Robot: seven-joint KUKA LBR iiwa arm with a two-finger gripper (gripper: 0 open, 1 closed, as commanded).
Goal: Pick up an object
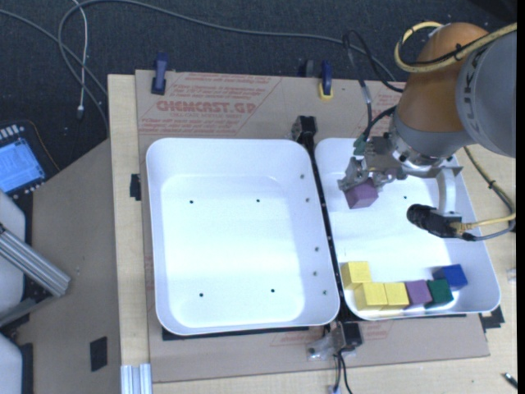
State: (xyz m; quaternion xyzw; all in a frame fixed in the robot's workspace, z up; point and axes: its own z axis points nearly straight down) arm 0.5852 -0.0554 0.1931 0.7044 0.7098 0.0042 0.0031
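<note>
Purple block [361, 195] sat between the fingers of the gripper [362, 185], clenched on it above the upper left part of the right bin [484, 298]. It looked roughly cubic, with no clear long axis, tilted slightly. Along that bin's near edge lay a row of yellow blocks [371, 287], another purple, a green and a blue one [452, 276].
</note>
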